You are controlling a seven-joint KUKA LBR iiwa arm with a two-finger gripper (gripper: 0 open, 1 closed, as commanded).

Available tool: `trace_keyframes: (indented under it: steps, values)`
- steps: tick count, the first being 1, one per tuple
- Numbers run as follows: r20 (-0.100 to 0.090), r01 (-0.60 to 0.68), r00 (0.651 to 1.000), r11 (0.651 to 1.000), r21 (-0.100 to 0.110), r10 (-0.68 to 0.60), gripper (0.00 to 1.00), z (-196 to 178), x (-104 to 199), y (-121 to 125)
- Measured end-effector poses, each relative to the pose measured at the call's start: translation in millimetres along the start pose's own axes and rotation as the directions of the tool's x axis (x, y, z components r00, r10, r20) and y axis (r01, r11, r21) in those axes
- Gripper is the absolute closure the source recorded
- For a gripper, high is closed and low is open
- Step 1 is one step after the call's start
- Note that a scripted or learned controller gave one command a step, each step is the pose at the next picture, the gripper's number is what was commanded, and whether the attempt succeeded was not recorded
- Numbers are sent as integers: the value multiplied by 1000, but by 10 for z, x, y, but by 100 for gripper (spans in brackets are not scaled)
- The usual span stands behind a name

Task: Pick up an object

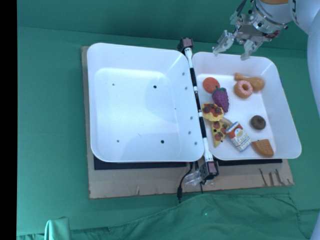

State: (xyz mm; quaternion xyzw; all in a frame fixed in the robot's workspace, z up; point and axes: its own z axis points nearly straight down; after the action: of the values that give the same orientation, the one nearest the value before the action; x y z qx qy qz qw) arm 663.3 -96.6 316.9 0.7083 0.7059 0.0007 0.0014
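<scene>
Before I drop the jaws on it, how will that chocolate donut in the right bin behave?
The chocolate donut looks like a small toy, so probably light and stiff. Lying flat on the right bin floor, it seems unlikely to roll. Its rounded edge could slip, and it may skid if nudged.

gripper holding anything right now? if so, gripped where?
Nothing is held. The gripper hangs open above the far edge of the right bin, with bare space between its fingers; the toy food lies in the bin below.

Two white bins [135,54]; two doughnuts [244,89], two pizza pieces [218,131], one grape bunch [221,98], one tomato [210,84].
</scene>
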Motion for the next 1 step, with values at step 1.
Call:
trace_keyframes:
  steps: [1]
  values:
    - [0,0,1000,1000,0,0,0,0,0,0]
